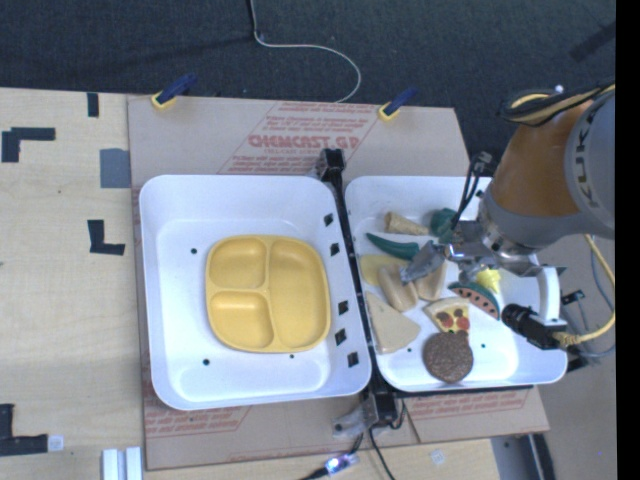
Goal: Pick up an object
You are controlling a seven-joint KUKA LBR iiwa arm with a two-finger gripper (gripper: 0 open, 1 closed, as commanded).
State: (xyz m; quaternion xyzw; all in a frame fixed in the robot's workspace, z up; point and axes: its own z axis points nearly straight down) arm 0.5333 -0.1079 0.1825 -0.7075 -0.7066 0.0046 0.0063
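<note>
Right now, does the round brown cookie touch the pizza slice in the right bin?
Touching, it seems: in the camera view the pizza slice lies directly above the round brown cookie, and their edges meet with no white bin floor between them.

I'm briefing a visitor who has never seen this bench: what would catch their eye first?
Probably the yellow divided plate, lying alone in the left bin. Next, the jumble of toy food in the right bin: a pizza slice, a brown cookie and a watermelon wedge. The gripper is down among them.

Probably a robotics lab: taped cardboard under white bins, loose cable.
</note>
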